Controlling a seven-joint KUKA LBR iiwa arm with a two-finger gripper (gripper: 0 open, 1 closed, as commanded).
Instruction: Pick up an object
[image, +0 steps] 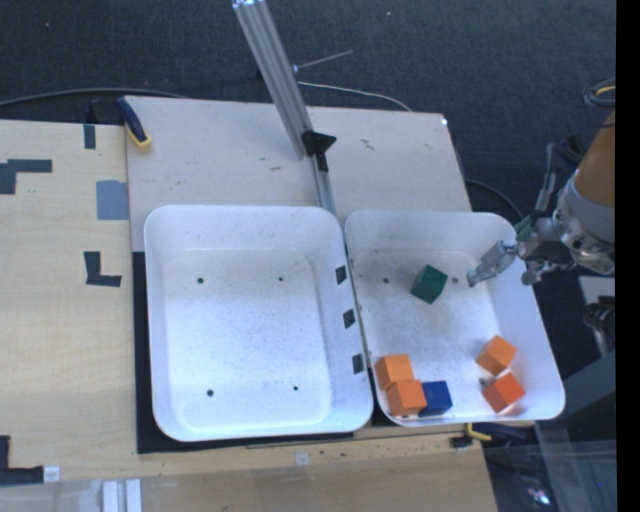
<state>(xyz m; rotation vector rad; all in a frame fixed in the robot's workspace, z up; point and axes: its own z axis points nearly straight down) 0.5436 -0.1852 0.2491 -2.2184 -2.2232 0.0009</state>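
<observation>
The right bin (455, 222) holds several small blocks. A green block (429, 283) lies near its middle. Two orange blocks (398, 382) sit stacked at the front left corner, with a blue block (436, 397) touching them on the right. Two more orange blocks (496, 354) (503, 391) lie at the front right. My gripper (508, 268) hangs over the bin's right rim, to the right of the green block and apart from it. It is open and nothing is between its fingers.
The left bin (240, 220) stands beside the right one, their rims touching. A slanted metal rail (285, 85) runs from the back down to where the bins meet. A blue and yellow tool (134, 124) lies at the back left.
</observation>
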